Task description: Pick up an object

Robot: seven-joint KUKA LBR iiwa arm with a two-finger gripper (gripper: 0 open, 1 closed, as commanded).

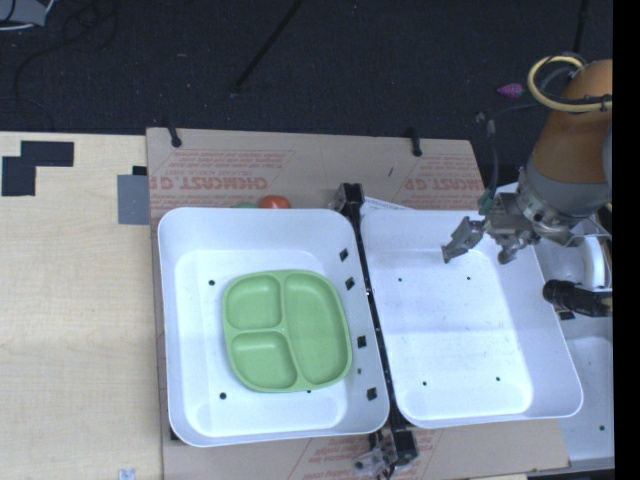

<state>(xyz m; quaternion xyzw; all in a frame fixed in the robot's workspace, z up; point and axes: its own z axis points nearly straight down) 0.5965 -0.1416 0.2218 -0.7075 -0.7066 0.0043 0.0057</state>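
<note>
I see my gripper point(484, 243) with its fingers spread apart on nothing over the right bin point(470, 388), the green divided plate point(287, 330) lying well off to its left in the left bin point(200, 238).

Green plate point(287, 330) – matt plastic, bins point(190, 268) – smooth plastic

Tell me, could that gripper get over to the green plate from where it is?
Probably yes. The gripper hangs over the right bin, and the green plate lies flat and uncovered in the left bin. Between them there is just the low divider where the bins meet.
</note>
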